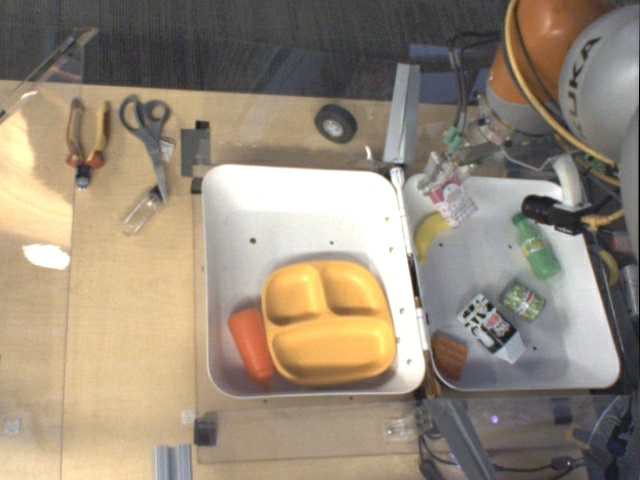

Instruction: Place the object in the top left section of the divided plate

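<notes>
A yellow divided plate lies in the left bin, toward its front. Its top left section holds nothing. My gripper hangs over the far left corner of the right bin, near the wall between the bins. It is shut on a small pink-and-white packet, which dangles below the fingers just above a yellow banana.
An orange carrot-like piece lies against the plate's left side. The right bin holds a green bottle, a green can, a black-and-white box and a brown piece. Scissors, pliers and a tape roll lie on the bench.
</notes>
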Controlling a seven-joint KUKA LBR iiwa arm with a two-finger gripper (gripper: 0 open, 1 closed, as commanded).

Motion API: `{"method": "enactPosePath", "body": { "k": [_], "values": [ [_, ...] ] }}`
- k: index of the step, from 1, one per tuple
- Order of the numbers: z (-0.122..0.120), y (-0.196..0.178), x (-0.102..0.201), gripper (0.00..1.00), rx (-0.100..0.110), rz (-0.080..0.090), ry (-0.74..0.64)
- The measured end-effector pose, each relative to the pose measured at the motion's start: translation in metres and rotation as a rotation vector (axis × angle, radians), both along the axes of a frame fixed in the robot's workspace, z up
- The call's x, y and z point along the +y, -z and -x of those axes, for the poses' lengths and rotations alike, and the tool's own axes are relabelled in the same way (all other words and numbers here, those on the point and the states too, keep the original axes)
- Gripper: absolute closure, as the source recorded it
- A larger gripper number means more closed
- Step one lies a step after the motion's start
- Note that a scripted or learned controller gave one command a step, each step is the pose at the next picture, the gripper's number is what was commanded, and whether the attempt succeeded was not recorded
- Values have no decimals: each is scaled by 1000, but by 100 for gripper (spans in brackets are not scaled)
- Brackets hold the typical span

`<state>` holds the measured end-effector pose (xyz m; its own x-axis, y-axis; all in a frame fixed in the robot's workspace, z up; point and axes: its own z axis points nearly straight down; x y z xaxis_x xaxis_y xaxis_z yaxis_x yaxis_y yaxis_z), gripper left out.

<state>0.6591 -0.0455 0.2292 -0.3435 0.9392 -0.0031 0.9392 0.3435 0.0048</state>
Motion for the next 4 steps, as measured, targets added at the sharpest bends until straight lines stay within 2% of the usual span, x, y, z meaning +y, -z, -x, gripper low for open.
{"method": "enactPosePath", "body": {
  "k": [1, 2, 3, 4],
  "values": [
    [80, 3, 54, 100, -1, -2, 25],
    [111, 34, 147, 100, 1, -3, 54],
    [120, 32, 204, 100, 0, -3, -23],
    [154, 45, 128, 100, 2, -2, -224]
  ]
}}
